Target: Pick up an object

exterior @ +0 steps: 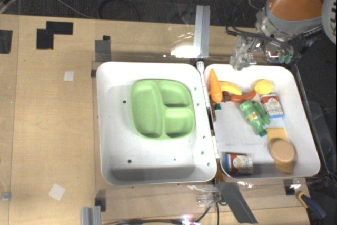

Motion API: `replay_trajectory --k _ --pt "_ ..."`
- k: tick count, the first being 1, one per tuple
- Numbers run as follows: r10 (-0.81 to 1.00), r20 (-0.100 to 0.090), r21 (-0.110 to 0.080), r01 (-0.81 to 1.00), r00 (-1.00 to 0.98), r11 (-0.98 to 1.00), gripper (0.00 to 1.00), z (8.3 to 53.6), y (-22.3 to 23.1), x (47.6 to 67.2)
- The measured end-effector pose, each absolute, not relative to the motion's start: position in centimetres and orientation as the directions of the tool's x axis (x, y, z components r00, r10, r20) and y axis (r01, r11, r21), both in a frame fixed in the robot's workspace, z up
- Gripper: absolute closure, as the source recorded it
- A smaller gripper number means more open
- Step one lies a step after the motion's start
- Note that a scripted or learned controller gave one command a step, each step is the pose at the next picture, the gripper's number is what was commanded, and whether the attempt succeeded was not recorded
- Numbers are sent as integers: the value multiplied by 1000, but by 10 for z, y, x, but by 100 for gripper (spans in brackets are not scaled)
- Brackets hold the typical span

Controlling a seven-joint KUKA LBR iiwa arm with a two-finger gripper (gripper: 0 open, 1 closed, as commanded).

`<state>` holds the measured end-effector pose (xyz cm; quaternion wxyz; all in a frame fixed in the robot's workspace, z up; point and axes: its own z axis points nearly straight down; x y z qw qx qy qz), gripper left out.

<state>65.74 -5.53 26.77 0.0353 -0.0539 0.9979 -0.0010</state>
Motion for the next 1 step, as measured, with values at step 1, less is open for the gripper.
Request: replay_trajectory --k 1 --pt "-211 -3 0 -211 -978 978 100 184 -75 510"
